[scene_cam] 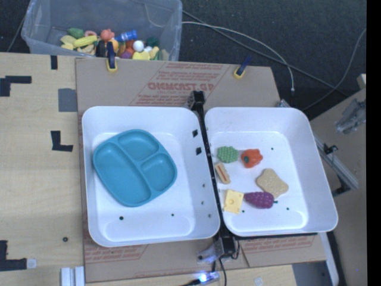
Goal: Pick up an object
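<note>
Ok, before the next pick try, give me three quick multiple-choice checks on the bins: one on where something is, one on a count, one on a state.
1. Where does the blue divided plate lie?
A. in the left bin
B. in the right bin
C. on the cardboard

2. How many toy food pieces lie in the right bin?
A. three
B. six
C. nine

3. How do the yellow cheese wedge and the purple grapes lie?
A. stacked
B. side by side on the bin floor
C. in different bins

Answers:
1 A: the plate rests on the floor of the left bin.
2 B: green piece, red pepper, hot dog, bread slice, cheese and grapes.
3 B: both lie flat near the bin's front, the cheese left of the grapes.
</note>
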Available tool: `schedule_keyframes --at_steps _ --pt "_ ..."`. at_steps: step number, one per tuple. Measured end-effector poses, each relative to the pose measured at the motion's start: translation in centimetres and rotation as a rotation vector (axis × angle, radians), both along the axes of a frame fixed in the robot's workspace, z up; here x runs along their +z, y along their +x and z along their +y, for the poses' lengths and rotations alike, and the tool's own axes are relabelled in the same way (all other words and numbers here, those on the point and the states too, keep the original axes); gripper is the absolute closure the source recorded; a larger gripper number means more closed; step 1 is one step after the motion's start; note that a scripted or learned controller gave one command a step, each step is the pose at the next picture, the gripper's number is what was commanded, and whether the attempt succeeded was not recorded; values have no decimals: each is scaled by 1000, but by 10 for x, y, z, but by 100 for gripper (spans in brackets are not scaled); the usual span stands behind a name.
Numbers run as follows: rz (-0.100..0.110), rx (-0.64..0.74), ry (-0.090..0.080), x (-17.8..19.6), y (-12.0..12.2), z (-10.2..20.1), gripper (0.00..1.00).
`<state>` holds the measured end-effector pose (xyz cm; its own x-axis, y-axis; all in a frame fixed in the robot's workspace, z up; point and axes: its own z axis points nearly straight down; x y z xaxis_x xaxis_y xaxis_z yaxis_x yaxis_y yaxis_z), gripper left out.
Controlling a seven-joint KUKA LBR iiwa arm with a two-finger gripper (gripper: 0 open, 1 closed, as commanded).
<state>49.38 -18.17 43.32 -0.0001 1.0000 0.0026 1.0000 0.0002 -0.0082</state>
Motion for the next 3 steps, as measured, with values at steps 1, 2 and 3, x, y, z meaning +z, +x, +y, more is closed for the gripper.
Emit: schedule_keyframes --at_steps 1,2,3 --pt "-9 4 -5 -38 93 -1 100" --pt "-9 4 -5 -25 90 -1 100" --pt "-9 4 -7 -15 90 0 100"
